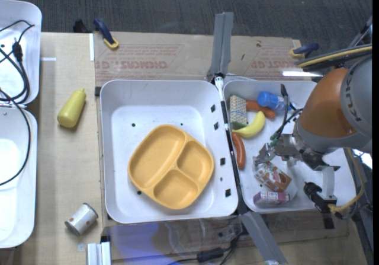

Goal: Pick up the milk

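Observation:
A small pale carton with a checked pattern (238, 109), which looks like the milk, stands at the back left of the right bin (349, 198), against the divider. My gripper (265, 155) hangs low over the middle of that bin, in front of and to the right of the carton and apart from it. It sits just above a crinkled snack bag (274, 177). The grey wrist with its orange band (329, 107) hides the bin's right side.
Beside the carton lie a banana (253, 126), a red sausage (239, 150), a carrot (262, 107) and a blue bottle (270, 101). A white-and-pink packet (271, 197) lies at the front. The left bin (118, 109) holds a yellow divided plate (172, 166).

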You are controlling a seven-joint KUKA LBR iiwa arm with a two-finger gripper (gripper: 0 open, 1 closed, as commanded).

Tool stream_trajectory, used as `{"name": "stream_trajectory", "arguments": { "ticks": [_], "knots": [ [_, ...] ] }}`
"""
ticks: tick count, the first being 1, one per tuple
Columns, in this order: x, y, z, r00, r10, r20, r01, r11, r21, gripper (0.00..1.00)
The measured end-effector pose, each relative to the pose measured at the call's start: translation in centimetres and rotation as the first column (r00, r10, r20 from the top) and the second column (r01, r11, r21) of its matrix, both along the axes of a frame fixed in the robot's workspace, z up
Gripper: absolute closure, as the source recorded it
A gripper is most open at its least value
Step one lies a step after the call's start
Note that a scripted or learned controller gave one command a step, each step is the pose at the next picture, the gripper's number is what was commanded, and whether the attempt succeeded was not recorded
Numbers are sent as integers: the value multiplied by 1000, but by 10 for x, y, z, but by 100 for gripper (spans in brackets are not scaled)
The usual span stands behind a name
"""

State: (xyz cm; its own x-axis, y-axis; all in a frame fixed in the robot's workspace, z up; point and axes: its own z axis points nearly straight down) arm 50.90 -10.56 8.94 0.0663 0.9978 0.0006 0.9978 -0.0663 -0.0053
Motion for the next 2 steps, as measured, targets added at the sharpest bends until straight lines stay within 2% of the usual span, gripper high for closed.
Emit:
{"name": "stream_trajectory", "arguments": {
  "ticks": [1, 2],
  "knots": [
    [-33, -9, 0, 948, -317, -2, 317, 948, -1, 0],
    [-32, -26, 0, 888, -461, 0, 461, 888, -3, 0]
  ]
}}
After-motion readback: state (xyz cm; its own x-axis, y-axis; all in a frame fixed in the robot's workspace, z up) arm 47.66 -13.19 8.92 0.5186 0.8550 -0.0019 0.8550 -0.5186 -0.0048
